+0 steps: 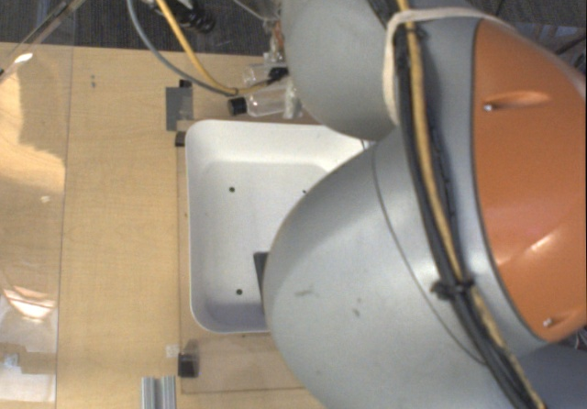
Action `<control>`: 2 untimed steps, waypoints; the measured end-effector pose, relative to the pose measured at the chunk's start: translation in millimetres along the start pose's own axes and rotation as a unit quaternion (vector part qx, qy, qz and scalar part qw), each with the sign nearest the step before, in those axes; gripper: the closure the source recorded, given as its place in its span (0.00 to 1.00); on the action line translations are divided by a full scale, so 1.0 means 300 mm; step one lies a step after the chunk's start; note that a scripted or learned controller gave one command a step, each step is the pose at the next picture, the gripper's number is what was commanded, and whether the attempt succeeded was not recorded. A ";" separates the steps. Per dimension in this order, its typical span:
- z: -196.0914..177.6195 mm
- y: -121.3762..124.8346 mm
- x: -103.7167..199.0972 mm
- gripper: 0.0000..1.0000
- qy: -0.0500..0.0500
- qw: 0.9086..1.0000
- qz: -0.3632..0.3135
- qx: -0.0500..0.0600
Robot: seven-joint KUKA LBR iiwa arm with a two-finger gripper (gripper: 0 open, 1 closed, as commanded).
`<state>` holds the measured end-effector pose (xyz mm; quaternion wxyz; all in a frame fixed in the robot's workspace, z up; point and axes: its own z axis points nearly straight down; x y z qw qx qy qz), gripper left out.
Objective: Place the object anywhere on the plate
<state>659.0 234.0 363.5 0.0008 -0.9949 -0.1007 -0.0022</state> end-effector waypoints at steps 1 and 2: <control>0.169 0.001 -0.011 1.00 -0.001 1.000 -0.007 0.000; 0.893 -0.051 -0.221 1.00 -0.001 1.000 -0.003 0.001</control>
